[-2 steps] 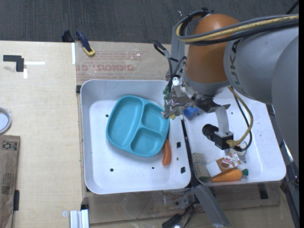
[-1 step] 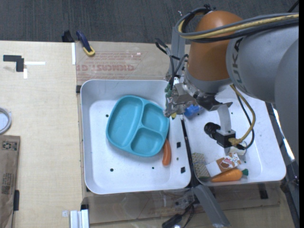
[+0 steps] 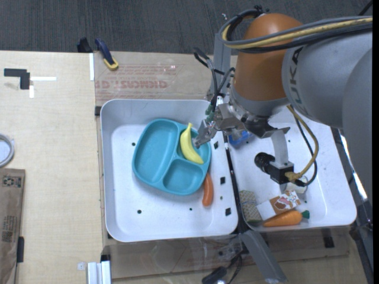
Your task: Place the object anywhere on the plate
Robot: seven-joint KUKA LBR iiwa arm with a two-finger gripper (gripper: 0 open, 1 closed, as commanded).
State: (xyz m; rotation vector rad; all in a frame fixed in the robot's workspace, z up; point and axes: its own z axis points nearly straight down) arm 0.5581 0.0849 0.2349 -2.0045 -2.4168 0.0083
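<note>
The blue plate sits in the left bin, centre of the frame, and the banana lies on the plate's right side, across its upper-right compartment and rim. The gripper hangs just right of the banana, touching or almost touching it; I cannot tell its state. An orange sausage lies just below the plate's lower right edge. In the right bin, lower right, a carrot rests beside a small carton.

The arm was bulky and grey, with a glossy orange band. Black and yellow cables looped over it
</note>
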